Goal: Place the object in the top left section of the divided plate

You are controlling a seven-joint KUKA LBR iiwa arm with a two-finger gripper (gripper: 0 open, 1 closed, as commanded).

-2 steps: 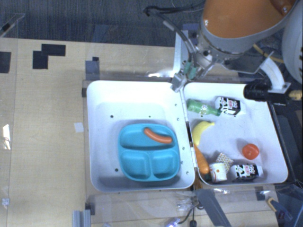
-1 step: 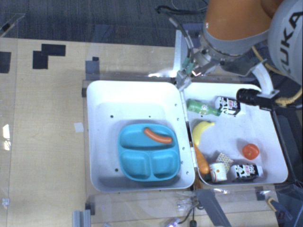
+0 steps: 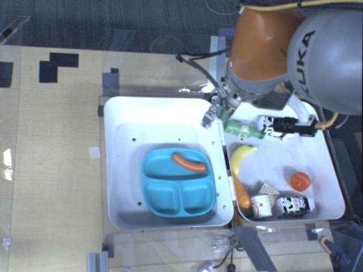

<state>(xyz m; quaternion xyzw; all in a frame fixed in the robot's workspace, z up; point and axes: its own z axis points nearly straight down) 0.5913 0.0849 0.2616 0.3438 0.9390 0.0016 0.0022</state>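
Sausage [image 3: 189,162]: lies in the wide far compartment of the blue divided plate [image 3: 178,183], running from its middle toward the right side, resting flat and apart from the gripper. The plate sits in the left white bin [image 3: 122,129], toward that bin's near right corner; its two smaller near compartments hold nothing visible.

Gripper [image 3: 211,119]: positioned above the far right corner of the left bin, at the wall shared with the right bin, well clear of the plate. Nothing is seen between its fingers; whether they are open or closed cannot be told from this view.

Right white bin [image 3: 332,171]: contains a green bottle [image 3: 244,130] just beside the gripper, a banana [image 3: 240,155], a carrot [image 3: 241,192] along the left wall, a small red-and-white can [image 3: 261,207], a black-and-white bottle [image 3: 294,205] lying on its side, and an orange-red ball [image 3: 300,181]
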